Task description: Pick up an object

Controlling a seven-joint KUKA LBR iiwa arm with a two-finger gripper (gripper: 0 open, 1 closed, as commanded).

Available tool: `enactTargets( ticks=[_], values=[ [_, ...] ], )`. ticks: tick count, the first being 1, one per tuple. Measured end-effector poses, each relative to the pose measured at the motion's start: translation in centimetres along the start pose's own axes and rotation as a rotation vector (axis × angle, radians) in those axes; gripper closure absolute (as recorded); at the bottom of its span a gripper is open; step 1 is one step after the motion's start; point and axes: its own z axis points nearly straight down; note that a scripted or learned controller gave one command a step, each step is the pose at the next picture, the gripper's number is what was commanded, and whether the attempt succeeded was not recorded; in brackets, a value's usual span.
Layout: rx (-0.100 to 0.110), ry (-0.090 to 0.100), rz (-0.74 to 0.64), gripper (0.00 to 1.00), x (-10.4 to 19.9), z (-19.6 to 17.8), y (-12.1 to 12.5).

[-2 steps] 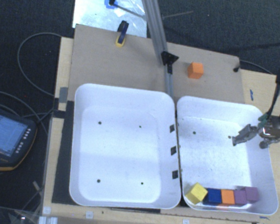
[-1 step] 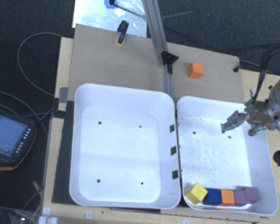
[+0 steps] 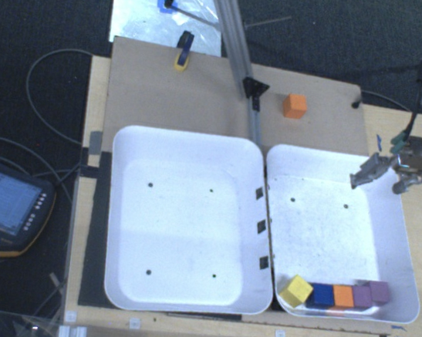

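1. Leftmost, a teach pendant (image 3: 1, 208) with an orange rim lies on the dark floor beside the bench, its cable looping off behind it.
2. Next comes the left bin (image 3: 133, 141), white and shallow, touching the right bin (image 3: 405, 230) along their shared edge.
3. Beyond the bins, on the brown board, a small yellow-and-blue clamp (image 3: 183, 51) sits at the far left, and an orange cube (image 3: 294, 105) rests further right, well apart from both bins.
4. Along the near wall of the right bin, five blocks stand in a touching row: a tilted yellow block (image 3: 296, 290), then a blue block (image 3: 322, 295), an orange block (image 3: 343, 296), a light purple block (image 3: 363, 295) and a darker purple block (image 3: 379, 292).
5. At the far right, the gripper (image 3: 388, 172) hangs over the right bin's far right corner, its two fingers spread apart with nothing between them, well away from the row of blocks.
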Motion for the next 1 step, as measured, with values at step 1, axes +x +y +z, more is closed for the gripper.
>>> enactTargets(
  ticks=[1],
  values=[
    [0.009, -0.002, 0.013, 0.0, -7.4, 2.89, -3.0]
  ],
)
